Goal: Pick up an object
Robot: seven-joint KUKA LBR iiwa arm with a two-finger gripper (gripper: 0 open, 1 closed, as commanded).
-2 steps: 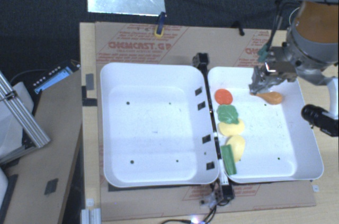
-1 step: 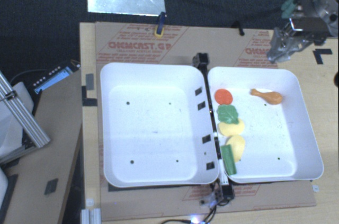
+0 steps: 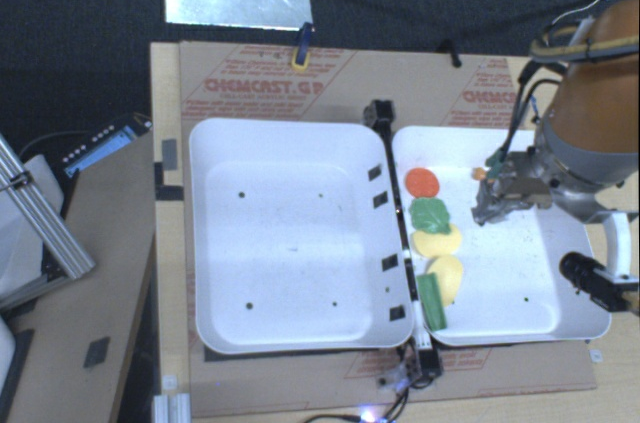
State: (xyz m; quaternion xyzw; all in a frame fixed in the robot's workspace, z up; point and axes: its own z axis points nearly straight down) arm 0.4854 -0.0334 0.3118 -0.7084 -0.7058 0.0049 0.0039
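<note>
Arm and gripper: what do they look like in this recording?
The arm is bulky and rounded, orange-brown up top with a grey section below. Dark cables loop beside it. The gripper is a small grey metal assembly with a small orange spot on it.

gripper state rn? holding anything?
Gripper: over the right bin, apart from the toys along its left wall; open or closed cannot be told, nothing seen in it.

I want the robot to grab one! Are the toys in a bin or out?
In. The toys lie in the right bin, along its left wall.
</note>
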